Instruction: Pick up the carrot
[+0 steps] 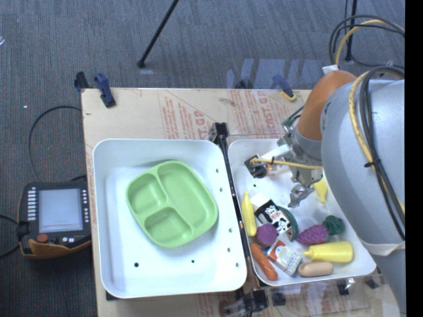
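On the floor at far left lies a grey handheld control pendant [56,216]. The left shallow white bin [112,256] holds a light green three-compartment plastic plate [172,203]. In the right shallow white bin [360,264], a yellow banana-shaped toy [248,212] lies along the left wall, and the slim orange carrot [264,261] rests below it near the front-left corner, beside a purple round toy [267,234]. Further right sit a purple grape bunch [312,234] and a yellow squeeze bottle [329,251]. The metal two-finger gripper [299,195] hangs over the bin's middle, well apart from the carrot, gripping nothing; whether it is spread or closed is unclear.
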`<state>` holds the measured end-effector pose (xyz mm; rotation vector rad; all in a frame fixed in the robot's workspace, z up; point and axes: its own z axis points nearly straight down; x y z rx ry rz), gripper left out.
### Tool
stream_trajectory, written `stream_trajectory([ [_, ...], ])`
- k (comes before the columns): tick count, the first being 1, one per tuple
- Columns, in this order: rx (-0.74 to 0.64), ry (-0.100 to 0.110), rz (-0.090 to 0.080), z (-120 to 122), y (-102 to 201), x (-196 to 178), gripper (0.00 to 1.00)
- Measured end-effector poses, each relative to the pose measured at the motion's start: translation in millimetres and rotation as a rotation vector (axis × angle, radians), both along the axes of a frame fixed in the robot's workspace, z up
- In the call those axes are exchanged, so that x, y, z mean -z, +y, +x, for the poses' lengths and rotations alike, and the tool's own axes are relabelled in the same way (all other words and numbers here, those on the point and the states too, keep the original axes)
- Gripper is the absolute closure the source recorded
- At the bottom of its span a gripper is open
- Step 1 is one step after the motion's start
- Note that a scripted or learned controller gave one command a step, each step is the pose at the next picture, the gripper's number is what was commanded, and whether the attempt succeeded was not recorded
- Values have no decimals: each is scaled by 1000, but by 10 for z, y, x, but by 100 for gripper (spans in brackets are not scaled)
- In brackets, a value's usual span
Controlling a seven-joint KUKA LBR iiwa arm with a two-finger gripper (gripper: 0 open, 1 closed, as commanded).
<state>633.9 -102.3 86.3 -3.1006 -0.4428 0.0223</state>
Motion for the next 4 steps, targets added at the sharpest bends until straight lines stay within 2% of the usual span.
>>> stream_trajectory([
  [1, -6, 6, 3, -4, 8, -87, 100],
  [2, 7, -13, 6, -855, 1264, -1041, 100],
  [3, -269, -7, 0, -1152, 1401, -1532, 100],
  [4, -267, -6, -1, -1155, 1395, -1522, 0],
])
